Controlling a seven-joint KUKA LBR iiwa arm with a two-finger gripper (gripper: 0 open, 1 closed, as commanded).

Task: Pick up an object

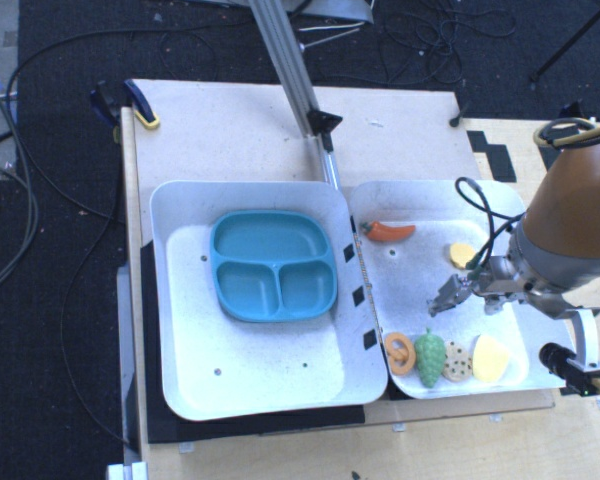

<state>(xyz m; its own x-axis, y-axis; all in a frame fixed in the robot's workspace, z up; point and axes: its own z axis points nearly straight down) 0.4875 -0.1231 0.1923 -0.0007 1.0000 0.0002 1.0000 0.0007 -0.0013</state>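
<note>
While our jaws hang empty, spread or not we cannot tell, over bare bin floor, closing here risks grabbing nothing.

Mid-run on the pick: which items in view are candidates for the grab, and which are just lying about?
For the job:
gripper, over the right bin
orange carrot-like piece
yellow piece by the arm
pretzel
green piece
dotted cracker
pale yellow piece

Lying about:
blue divided tray in the left bin
metal pole
floor cables
</note>
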